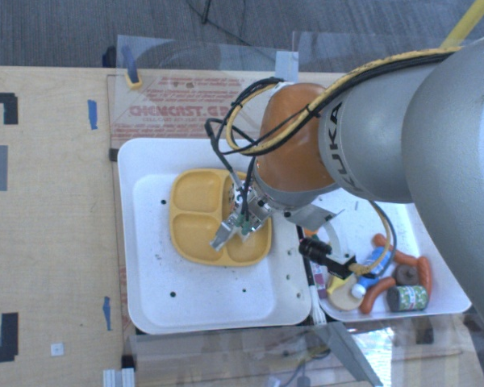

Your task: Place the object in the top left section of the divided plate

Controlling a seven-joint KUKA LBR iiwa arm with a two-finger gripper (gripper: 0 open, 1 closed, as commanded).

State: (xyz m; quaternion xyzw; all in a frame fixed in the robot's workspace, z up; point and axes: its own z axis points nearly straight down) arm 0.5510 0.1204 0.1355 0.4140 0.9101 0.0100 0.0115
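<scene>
Hovering gripper [230,230], glossy yellow divided plate [195,216], white bin [145,297]

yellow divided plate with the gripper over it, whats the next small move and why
Probably a short shift up and to the left in the view. The gripper sits over the divider near the middle-right of the yellow divided plate, while the top left section lies just beyond it. Whether anything is between the fingers is too small to tell, so I would check that before releasing.

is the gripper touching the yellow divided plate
Cannot tell. In the camera view the gripper overlaps the yellow divided plate from above, so neither contact nor a gap shows plainly.
</scene>
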